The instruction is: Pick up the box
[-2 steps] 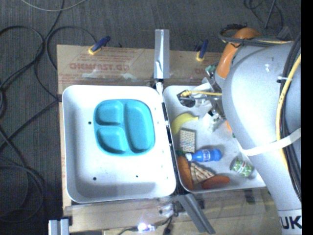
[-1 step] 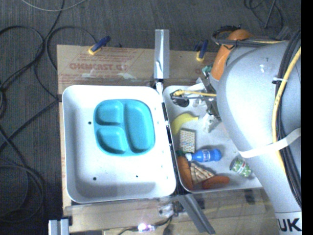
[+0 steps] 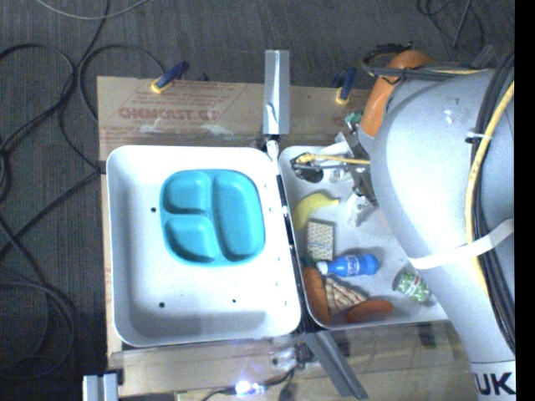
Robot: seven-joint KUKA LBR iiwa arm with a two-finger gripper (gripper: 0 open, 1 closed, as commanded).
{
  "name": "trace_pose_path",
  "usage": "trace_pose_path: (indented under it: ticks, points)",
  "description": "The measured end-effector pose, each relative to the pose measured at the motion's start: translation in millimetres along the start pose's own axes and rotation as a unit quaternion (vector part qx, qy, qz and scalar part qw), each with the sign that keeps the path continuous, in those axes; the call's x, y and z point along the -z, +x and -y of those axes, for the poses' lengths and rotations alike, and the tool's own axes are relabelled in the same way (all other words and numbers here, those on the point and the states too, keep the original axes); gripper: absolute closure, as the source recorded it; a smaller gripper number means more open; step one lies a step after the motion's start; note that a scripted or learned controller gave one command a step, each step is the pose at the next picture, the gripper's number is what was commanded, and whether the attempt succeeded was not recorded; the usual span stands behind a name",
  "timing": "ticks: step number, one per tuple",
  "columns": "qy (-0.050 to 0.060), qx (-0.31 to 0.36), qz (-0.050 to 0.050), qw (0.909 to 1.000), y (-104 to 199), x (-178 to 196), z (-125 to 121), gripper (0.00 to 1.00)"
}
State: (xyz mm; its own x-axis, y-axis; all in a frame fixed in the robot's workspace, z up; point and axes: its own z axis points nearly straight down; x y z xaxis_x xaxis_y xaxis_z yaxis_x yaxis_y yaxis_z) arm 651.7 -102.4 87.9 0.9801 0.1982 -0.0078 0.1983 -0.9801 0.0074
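Beige patterned flat cardboard box (image 3: 321,239) was seen beside a yellow banana (image 3: 314,208); the hand (image 3: 355,174), its state indeterminable, should be lowered squarely over it.

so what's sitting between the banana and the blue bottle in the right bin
In the camera view, a small patterned box lies between the yellow banana above it and the blue bottle below, all in the right bin.

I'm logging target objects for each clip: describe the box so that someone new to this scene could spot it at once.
Look in the right-hand white bin, the crowded one beside the bin holding the blue tray. The box lies near that bin's left wall, just below the yellow banana and above the blue bottle. It is the only flat rectangular item there, tan with a fine grid pattern.
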Motion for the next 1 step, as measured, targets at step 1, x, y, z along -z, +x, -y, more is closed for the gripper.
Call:
trace_pose_path:
  ticks: [1]
  points:
    - [0.0,0.0,0.0,1.0,0.0,0.0,0.1,0.0]
